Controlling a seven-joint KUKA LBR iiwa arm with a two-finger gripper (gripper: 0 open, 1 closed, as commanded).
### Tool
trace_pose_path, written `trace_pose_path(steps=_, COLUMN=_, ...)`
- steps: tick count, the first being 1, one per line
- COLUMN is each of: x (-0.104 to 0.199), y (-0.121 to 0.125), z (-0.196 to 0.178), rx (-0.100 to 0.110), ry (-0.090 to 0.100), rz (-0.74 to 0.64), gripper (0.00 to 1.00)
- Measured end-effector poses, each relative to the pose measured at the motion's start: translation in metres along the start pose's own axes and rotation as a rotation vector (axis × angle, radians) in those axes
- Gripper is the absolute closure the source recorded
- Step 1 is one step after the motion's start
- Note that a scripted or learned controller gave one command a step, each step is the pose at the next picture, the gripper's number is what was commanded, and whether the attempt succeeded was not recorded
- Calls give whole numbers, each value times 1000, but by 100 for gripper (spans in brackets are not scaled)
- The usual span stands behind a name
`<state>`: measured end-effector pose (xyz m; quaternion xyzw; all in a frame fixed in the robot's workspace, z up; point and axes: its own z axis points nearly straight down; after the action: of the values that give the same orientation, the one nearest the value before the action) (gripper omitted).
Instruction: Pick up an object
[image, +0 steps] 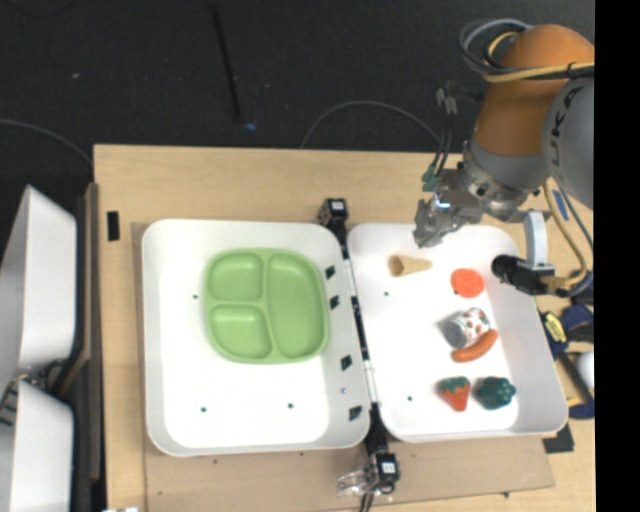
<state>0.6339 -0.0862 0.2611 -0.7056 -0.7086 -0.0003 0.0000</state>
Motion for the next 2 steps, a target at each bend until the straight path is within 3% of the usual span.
trace_pose_path(steps=2, x=81, y=-58, z=3, rx=1, ry=1, rz=-2, gripper=100)
